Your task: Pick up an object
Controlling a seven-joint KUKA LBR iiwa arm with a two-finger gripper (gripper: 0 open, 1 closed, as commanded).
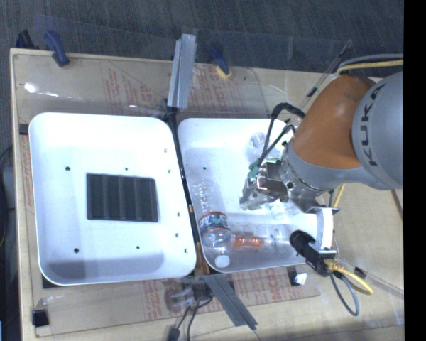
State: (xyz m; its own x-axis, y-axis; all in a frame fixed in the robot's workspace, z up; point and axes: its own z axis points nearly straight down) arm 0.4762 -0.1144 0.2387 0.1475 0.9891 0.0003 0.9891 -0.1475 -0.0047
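I'm hanging my gripper (259, 194) low over the right bin (199, 137), beside the bottle (211, 227); finger state: can't tell.

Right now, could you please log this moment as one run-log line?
arm: over right bin | claw: low among clutter | plastic bottle: lying near front-left corner | left bin: dark grate

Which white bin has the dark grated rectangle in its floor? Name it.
The left white bin; the dark grated rectangle sits mid-floor. The right white bin holds a clear plastic bottle instead.

Camera: single, fixed above bench (92, 84)
Facing: down, slanted
Range: moderate; both bins (50, 190) in frame
Arm (348, 133): enters from right
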